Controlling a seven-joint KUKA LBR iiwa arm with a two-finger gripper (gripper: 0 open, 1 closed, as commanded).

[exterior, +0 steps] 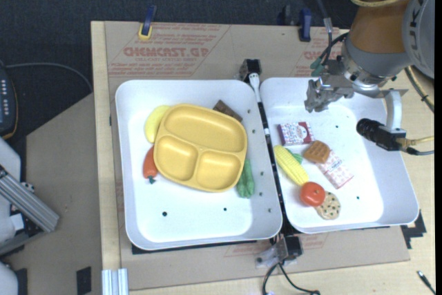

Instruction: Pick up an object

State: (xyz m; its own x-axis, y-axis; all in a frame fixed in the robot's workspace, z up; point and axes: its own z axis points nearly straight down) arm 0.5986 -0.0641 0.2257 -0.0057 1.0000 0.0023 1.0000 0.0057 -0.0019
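The gripper (pixel 316 101) hung over the right bin's (pixel 387 207) bare upper part; whether it was clenched could not be told. Nothing was in it. The nearest pickable thing, a packet (pixel 294 133), lay just below it, beside the corn (pixel 290 164).

Yellow tray (pixel 200 147), red tomato (pixel 312 193)

Gripper: we see the gripper (pixel 319 101) over the right bin's (pixel 387 211) upper part, holding nothing.
Right bin: we count a corn cob (pixel 291 164), tomato (pixel 312 193), cookie (pixel 329 206), red packet (pixel 294 133).
Left bin: we find a yellow tray (pixel 199 146).
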